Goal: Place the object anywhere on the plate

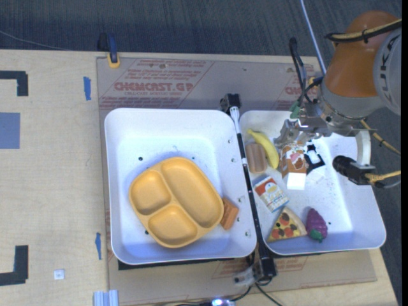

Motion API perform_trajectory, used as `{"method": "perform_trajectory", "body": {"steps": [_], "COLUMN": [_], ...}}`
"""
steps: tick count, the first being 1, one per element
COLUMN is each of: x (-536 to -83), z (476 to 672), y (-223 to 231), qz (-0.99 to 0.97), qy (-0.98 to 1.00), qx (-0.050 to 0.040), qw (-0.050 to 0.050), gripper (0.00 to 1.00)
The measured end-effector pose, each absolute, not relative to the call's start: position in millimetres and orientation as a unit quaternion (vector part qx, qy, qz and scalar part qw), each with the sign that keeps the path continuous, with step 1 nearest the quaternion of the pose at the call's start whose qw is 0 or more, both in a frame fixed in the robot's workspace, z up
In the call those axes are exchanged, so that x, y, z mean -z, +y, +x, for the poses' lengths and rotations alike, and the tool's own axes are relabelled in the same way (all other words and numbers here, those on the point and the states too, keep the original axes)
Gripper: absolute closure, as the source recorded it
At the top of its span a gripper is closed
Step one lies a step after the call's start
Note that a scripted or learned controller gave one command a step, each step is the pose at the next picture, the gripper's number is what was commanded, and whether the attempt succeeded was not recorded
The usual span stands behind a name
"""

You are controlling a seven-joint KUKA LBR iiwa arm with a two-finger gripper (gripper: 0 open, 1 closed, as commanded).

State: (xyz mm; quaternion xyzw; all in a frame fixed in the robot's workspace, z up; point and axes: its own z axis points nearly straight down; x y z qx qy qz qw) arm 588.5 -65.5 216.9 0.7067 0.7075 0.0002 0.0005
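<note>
Wooden bench point(51, 190), glossy three-sectioned yellow plate point(175, 201)

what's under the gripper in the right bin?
The gripper sits over a brown-and-white packet, with a white cube just below and a banana to its left. The packet's upper end is covered by the gripper; whether the two touch cannot be told.

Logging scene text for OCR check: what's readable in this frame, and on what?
"CHEMCAST GP", red print, partly faded, on the brown board behind the bins.
"KU", letters cut off by the frame edge, on the arm.
Small carton in the right bin: printing too small to read.
Snack packet under the gripper: print blurred, unreadable.
</note>
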Motion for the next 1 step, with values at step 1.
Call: {"method": "perform_trajectory", "body": {"steps": [1], "x": [-320.3], "z": [551.8], "y": [-57.2], "qz": [0.707], "qy": [0.708], "qx": [-0.0009], "qw": [0.001], "gripper": [1.00]}}
